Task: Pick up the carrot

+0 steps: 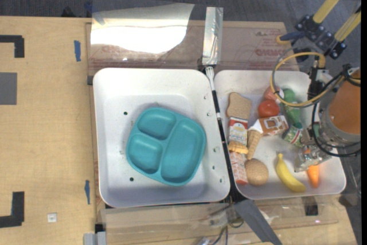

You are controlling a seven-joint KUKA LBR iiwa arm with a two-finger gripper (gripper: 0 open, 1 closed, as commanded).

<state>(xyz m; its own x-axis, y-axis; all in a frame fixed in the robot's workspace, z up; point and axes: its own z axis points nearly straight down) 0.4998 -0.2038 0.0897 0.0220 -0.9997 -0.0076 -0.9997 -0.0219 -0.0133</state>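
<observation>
Camera view is looking down on two white bins, and going from left to right, the left bin (109, 89) is carrying a teal divided plate (166, 146) near its middle, while the right bin (332, 186) is carrying the food: a slice of bread (239, 105) toward the back left corner, a small packet (237, 133) below it, an ice-cream cone (253, 142) lying beside that, a potato (256, 171) near the front edge, a tomato (268, 108) and a little carton (273, 124) toward the middle, a banana (288, 175) curving along the front edge, and the carrot (313, 174) lying near the front right corner, just beside the banana's right end. Judging from how things are lying, the task is sitting at its approach stage: the carrot is resting on the bin floor and nothing is lifting it, so the grasp and the raise are both left to do. The arm (344, 115) is reaching in over the right edge of that bin, and the gripper (307, 159) is hanging just above and slightly left of the carrot's upper end, close enough that it may be touching, though that is hard to say. Whether its fingers are apart or together I cannot tell, as the wrist and cables are covering them, and nothing is showing between them.
</observation>
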